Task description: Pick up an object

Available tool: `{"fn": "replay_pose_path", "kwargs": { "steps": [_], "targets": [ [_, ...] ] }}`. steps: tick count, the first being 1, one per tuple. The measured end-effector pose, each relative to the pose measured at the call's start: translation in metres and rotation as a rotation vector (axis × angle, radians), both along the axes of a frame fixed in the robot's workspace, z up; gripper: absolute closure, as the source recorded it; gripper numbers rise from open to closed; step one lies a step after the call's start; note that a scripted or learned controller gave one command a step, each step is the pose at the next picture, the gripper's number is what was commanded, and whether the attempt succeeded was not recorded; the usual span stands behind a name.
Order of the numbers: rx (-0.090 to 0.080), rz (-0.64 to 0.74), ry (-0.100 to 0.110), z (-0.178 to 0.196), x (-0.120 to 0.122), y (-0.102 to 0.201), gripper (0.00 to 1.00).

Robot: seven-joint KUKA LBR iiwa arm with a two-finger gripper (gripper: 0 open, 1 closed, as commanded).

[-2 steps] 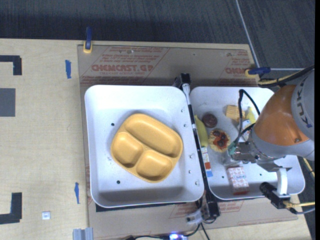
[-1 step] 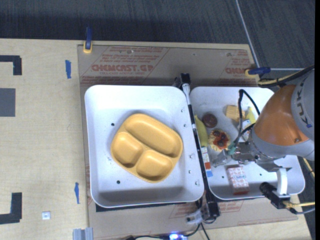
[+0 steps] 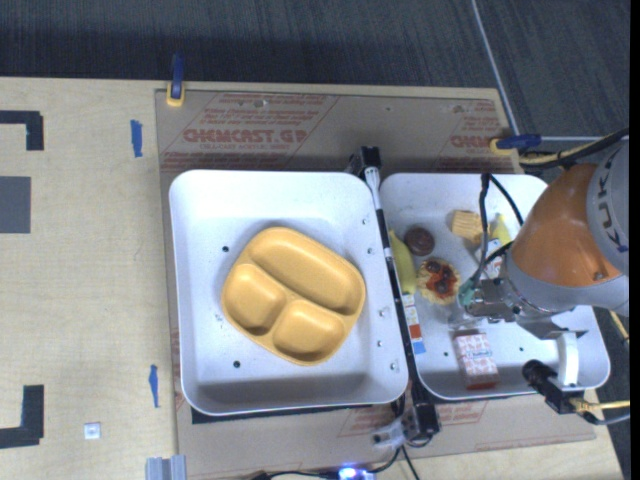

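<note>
On the left I see the pale wooden counter (image 3: pixel 80 298) with some black marks and bits of blue tape on it. Next comes the big white plastic bin on the left (image 3: pixel 200 208). Inside it lies a yellow plastic tray with three round dips (image 3: pixel 292 293), sitting a bit crooked in the middle of the bin. A black strip (image 3: pixel 392 268) runs between this bin and the next one.

The white plastic bin on the right (image 3: pixel 430 363) holds many small things. Close to its left wall lies a long yellow piece like a banana (image 3: pixel 402 260). Just beside that, higher up, is a small round brown thing (image 3: pixel 419 239). Under it sits a little red and orange lump (image 3: pixel 438 279). Near the top of the bin is a small tan block (image 3: pixel 465 225), with a yellow bit (image 3: pixel 499 231) just beside it. Lower down, near the front wall, lies a small white packet with red print (image 3: pixel 475 356).

My hand (image 3: pixel 478 299) reaches down into this right bin, near the red and orange lump and above the white packet. It is a dark, tangled shape from up here, so I cannot tell how its tips stand, or if it touches any of these small things. My grey arm with the big orange band (image 3: pixel 560 233) comes in from the right and covers that side of the bin.
</note>
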State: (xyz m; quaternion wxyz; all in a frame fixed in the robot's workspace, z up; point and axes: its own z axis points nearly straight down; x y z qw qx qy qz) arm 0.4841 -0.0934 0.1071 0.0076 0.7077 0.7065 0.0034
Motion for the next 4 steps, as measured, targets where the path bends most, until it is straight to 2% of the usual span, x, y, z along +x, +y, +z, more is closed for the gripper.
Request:
{"fn": "replay_pose_path", "kwargs": {
  "steps": [1, 2, 3, 4],
  "targets": [
    [0.0, 0.0, 0.0, 0.0, 0.0, 0.0, 0.0],
    [0.007, 0.002, 0.014, -0.021, -0.004, 0.001, 0.0],
    [0.004, 0.001, 0.007, -0.01, -0.002, 0.0, 1.0],
    [0.004, 0.001, 0.008, -0.01, -0.002, 0.0, 0.0]
  ]
}}
